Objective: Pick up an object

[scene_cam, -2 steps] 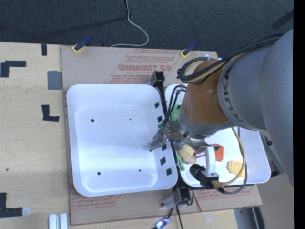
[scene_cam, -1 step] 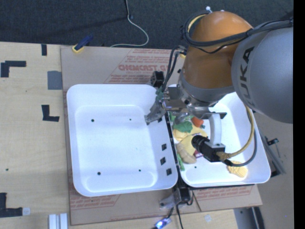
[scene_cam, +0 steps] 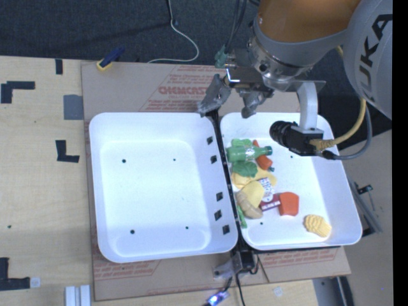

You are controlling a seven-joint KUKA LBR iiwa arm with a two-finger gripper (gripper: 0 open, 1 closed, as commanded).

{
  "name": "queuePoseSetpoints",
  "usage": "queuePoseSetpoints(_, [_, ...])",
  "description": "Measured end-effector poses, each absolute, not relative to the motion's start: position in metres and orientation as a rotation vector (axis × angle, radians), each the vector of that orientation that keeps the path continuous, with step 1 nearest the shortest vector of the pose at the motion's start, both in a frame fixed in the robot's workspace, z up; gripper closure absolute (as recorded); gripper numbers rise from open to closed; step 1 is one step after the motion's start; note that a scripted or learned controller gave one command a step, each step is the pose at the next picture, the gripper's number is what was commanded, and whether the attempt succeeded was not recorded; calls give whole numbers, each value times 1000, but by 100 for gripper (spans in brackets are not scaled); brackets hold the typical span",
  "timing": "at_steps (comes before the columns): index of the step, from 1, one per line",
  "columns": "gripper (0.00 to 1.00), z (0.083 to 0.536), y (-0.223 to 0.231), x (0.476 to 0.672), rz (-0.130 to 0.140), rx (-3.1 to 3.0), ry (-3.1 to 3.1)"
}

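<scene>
Camera view looks down on 2 shallow white bins set side by side on a cardboard sheet over the tabletop. Left bin has bare white floor, while the right bin carries a small heap of toys against its left wall: a green bottle-shaped piece, a green leafy piece, a yellow banana-like piece and an orange piece. An orange-red block lies just right of the heap, and a yellow ridged piece sits near the bin's front right corner. Gripper hangs over the far end of the divide between the 2 bins, its 2 dark fingers spread apart with nothing between them. Heap of toys lies nearer the tabletop's front edge than the gripper, apart from it, with the green bottle-shaped piece the closest. A black cylinder juts from the wrist above the right bin's far side.
</scene>
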State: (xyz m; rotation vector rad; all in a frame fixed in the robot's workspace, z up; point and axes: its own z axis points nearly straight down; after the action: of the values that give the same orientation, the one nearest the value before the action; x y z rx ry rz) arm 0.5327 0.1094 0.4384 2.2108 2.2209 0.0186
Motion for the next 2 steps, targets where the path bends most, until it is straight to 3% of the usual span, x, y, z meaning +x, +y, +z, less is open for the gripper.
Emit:
queuePoseSetpoints(1, [100,538,72,660,8,2217,2211])
queuePoseSetpoints(2, [100,331,121,636,-23,2225,2233])
